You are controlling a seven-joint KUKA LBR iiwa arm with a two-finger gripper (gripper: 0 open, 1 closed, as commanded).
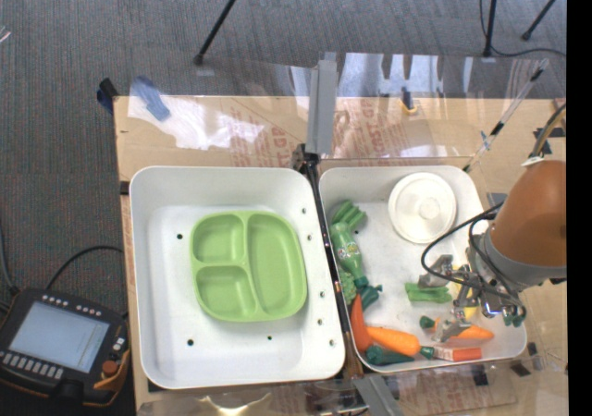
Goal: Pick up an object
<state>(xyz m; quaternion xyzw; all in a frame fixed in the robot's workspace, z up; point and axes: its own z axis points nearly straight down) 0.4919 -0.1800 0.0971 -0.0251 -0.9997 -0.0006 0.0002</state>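
Note:
My gripper (460,305) hangs low over the front right part of the right bin (462,181), under the orange wrist band. Just left of it lies a green bean pod (426,292). A small carrot (470,334) lies right below it, with a red and white flat piece (451,353) beside that. A larger carrot (394,341) and another orange one (356,320) lie at the bin's front. A white round lid (423,207) sits at the back. Green toy vegetables (346,237) line the bin's left side. I see nothing held in the gripper.
The left bin (157,220) holds a green divided plate (248,264). A metal post (321,114) stands behind the gap between the bins. Crumpled plastic (199,126) lies at the bench's back left. A teach pendant (60,342) rests on the floor.

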